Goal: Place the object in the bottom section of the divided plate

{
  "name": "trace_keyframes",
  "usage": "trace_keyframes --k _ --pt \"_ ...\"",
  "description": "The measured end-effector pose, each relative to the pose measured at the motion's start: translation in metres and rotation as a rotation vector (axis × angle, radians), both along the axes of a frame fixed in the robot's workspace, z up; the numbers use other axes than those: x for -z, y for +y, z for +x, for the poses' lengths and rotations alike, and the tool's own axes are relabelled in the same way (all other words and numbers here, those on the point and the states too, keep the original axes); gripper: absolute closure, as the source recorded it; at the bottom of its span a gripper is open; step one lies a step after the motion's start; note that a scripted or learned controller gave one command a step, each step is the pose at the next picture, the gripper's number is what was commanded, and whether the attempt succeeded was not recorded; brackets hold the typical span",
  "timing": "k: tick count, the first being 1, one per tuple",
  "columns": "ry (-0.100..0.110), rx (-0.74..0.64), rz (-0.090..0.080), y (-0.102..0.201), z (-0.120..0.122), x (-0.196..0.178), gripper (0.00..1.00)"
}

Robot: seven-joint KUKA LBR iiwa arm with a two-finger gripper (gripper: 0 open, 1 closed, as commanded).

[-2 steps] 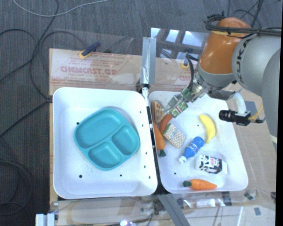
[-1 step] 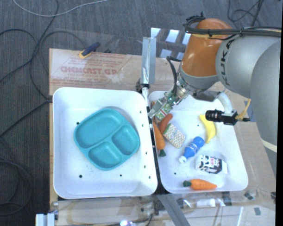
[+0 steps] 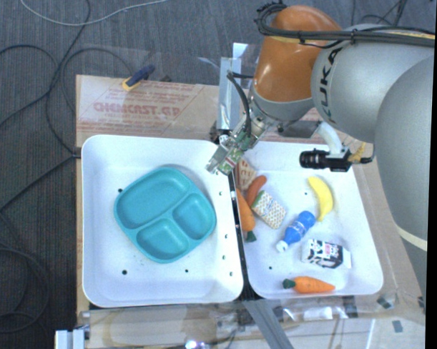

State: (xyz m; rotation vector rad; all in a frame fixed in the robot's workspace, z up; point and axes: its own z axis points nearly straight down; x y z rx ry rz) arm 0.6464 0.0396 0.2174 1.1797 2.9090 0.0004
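while my pincer hangs over the bins' shared edge, grip unreadable, the carrots lie just below; i'd drop squarely before closing, then cross to the plate.

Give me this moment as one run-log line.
arm: over the bins' shared edge | gripper: above right bin's top-left corner, grasp unclear | divided plate: left bin, holds nothing | carrots, banana, bottle: right bin
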Motion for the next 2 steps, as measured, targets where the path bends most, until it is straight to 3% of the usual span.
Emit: trace_keyframes --k 1,2 --pt "0.003 -0.278 0.001 0.0836 -0.0046 0.0040 1.00" --pt "0.002 -0.278 0.002 0.0837 -0.0046 0.0038 0.00"
